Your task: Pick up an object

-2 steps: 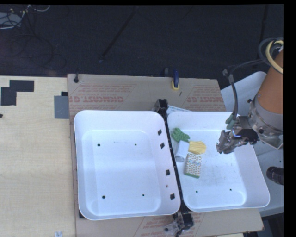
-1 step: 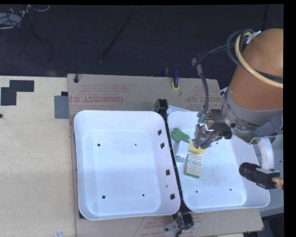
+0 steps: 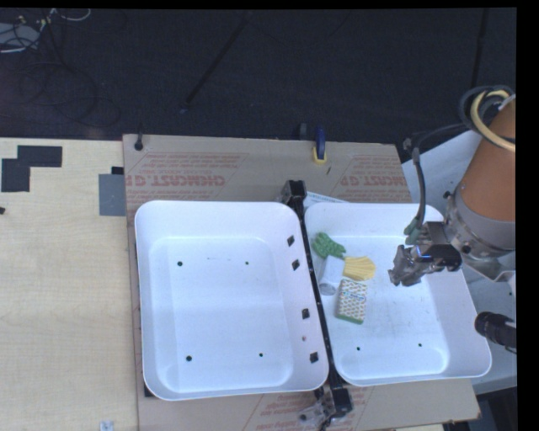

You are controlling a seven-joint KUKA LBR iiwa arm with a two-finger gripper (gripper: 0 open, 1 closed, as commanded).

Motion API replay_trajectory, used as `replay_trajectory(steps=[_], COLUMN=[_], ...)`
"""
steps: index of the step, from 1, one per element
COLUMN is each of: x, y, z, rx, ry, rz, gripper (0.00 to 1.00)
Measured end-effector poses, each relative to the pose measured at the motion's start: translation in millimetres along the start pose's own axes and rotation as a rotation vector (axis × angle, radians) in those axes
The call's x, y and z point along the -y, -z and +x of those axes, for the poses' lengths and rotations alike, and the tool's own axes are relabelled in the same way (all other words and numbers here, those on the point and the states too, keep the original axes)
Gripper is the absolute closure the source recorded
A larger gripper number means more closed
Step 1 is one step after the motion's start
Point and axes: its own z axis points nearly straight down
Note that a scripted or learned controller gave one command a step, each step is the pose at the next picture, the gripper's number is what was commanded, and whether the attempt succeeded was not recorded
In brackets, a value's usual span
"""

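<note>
Nearby, smooth white bin [image 3: 459, 358] holds speckled packet [image 3: 353, 300].

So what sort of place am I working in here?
Likely a robotics lab bench for bin-picking trials: two white bins clamped to a plywood board, the arm over small objects, loose cables behind.

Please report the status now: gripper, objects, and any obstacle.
Gripper over right bin, nothing seen between its fingers. Green object, yellow object, patterned packet lie clustered at bin's left side. No obstacle between.
</note>
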Motion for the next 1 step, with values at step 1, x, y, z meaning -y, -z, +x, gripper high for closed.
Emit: replay_trajectory(steps=[1], x=[-0.4], y=[11.9], z=[2.9], rx=[-0.001], ry=[0.007], rz=[-0.002], gripper=[1.0])
